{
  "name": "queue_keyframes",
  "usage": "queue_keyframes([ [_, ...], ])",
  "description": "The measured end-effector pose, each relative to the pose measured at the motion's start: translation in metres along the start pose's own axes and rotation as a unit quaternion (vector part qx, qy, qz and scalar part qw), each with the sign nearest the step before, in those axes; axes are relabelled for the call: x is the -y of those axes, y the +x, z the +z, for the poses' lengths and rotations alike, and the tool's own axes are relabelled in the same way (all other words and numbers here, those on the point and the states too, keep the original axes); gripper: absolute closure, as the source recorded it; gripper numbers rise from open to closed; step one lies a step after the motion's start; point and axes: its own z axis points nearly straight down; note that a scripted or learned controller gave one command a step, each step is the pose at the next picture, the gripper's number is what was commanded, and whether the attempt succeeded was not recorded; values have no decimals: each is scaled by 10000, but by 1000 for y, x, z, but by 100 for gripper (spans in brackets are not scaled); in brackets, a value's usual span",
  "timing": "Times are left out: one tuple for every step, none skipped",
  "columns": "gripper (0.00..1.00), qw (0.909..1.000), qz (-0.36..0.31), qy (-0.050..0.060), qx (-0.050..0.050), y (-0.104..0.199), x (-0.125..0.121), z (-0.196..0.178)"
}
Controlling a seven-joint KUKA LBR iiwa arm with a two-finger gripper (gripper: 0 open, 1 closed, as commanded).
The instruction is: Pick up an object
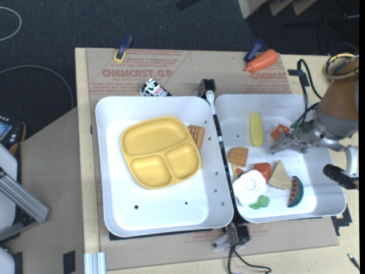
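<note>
Bench (171,256) front edge carries a cable clip and wires below the seam between the two bins. Left bin (114,210): near half bare apart from two small dark dots; yellow divided plate (161,151) sits at its centre, with a waffle-patterned orange piece (197,135) touching the plate's right rim. Right bin (319,207), near edge: white fried-egg toy (249,188) with a green bit (259,202) just in front of it, watermelon slice (294,191) to its right, tan wedge (279,176) and a red piece (262,169) between them. Mid bin: brown bread-like piece (238,156) near the left wall. Farther back: corn cob (256,129) upright along the bin's depth, small red-orange piece (280,132) beside it. Gripper (285,142) is low at the right side of this bin, tips next to the red-orange piece; finger state cannot be told, no object seen between them. Beyond the bins, bench far edge: black-and-white cow-print object (154,88), yellow clamp (121,51), orange carrot-like clamp (261,60).
</note>
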Motion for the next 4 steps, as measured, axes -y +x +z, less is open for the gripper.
queue_keyframes([
  [100,10000,1,-22,17,-1,-1,-13],
  [100,10000,9,-48,39,-9,4,-69],
  [100,10000,1,-69,46,-12,-2,-133],
  [100,10000,1,-47,37,-12,-3,-143],
])
